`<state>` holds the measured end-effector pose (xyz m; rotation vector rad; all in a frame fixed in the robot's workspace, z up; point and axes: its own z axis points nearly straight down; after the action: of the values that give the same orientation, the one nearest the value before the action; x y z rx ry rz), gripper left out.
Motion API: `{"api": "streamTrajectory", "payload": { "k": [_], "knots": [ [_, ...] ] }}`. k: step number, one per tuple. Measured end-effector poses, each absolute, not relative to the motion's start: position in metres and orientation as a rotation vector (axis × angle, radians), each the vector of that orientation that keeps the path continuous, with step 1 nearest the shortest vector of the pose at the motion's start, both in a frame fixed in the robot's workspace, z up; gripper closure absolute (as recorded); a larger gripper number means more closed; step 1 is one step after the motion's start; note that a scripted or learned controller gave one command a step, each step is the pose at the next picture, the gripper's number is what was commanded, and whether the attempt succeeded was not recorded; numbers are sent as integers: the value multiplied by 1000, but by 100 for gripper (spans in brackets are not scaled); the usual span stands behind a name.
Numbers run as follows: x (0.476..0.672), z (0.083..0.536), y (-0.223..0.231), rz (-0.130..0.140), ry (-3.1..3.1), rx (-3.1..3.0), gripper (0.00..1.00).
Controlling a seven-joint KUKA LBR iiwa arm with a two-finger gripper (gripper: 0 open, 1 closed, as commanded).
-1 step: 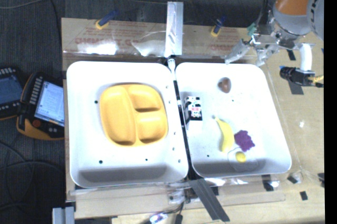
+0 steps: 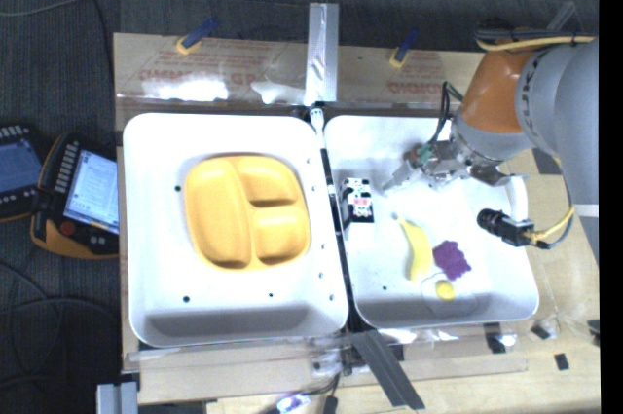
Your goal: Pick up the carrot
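The arm is reaching over the right bin; its hand is hovering, grip unclear. No carrot is discernible; check near the banana and purple toy before descending.

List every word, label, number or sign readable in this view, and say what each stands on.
None can be read.
Red print on the clear sheet behind the bins: too blurred to read.
Lit screen of the handheld pendant left of the bench: too small to read.
Black and white card in the right bin: markings too small to read.
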<state>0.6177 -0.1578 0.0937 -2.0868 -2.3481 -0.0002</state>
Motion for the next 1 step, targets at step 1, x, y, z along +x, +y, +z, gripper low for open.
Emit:
{"api": "streamTrajectory", "payload": {
  "k": [1],
  "knots": [
    [618, 94, -158, 0, -2348, -2087, 0]
  ]
}}
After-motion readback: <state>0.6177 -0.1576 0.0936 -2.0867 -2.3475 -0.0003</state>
